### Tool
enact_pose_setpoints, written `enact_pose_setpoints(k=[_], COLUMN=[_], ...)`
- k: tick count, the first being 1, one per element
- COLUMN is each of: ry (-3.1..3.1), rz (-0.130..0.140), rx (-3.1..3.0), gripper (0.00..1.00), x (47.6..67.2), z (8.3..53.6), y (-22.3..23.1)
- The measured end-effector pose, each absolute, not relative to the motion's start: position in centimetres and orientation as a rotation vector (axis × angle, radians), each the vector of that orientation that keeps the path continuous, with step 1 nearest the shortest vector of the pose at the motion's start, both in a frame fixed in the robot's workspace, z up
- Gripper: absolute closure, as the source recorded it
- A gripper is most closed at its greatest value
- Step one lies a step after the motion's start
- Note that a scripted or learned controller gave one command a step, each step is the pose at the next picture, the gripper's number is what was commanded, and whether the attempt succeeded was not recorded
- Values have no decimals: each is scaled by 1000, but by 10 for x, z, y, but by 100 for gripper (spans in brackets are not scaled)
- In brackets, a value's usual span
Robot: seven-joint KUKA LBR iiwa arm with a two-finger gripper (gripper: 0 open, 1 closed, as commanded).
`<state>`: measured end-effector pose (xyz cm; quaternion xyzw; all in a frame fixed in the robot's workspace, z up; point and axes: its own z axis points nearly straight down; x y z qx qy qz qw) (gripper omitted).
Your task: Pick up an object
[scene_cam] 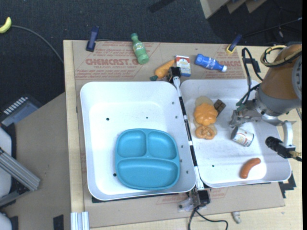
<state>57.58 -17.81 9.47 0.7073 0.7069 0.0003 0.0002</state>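
Observation:
The right bin holds an orange pepper-shaped toy, a pretzel-like pastry, a small brown block, a silver can lying on its side and a sausage. My gripper reaches down at the right side of this bin, just above the can and to the right of the pepper toy. The can lies directly under the gripper's tip.
The left bin carries a blue divided plate. Behind the bins on the bench lie a green bottle, a blue bottle, a small carton, an orange toy and a blue clip.

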Motion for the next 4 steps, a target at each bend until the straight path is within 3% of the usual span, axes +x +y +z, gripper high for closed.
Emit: enact_pose_setpoints(k=[1,2,3,4], ry=[2220,2220,2221,2219], rz=[1,2,1,4], rx=[2218,2219,2219,2217], gripper=[100,100,0,0], x=[598,625,625,644], z=[156,185,184,88], y=[-196,-128,-128,-128])
